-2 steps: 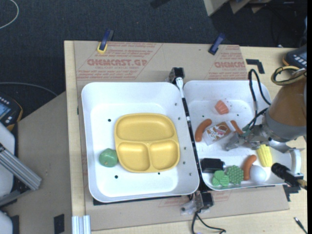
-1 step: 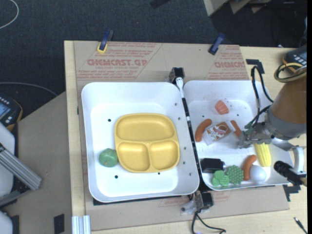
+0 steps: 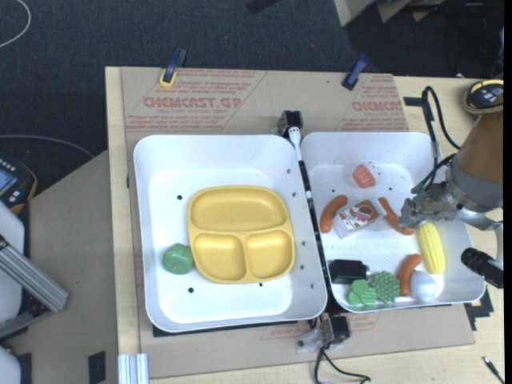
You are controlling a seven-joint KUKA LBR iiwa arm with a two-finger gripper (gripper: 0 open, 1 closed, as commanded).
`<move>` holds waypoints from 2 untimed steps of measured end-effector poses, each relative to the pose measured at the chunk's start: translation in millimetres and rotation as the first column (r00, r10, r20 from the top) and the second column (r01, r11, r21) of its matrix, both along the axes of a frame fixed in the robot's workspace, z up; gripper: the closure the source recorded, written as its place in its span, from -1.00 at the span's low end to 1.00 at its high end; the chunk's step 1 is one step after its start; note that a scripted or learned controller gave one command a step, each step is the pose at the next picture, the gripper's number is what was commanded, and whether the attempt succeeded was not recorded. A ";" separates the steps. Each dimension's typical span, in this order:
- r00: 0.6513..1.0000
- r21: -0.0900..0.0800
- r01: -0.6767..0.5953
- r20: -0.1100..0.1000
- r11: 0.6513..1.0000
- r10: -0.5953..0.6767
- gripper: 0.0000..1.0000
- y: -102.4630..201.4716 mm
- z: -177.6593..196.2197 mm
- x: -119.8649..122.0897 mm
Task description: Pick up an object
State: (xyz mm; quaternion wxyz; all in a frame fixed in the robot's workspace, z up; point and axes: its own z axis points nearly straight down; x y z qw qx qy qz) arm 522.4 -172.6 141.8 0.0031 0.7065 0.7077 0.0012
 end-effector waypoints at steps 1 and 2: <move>1.000 -0.001 0.000 0.003 1.000 0.000 1.00 1.1 64.1 2.8; 1.000 0.000 0.000 0.000 1.000 0.000 1.00 1.0 84.5 4.0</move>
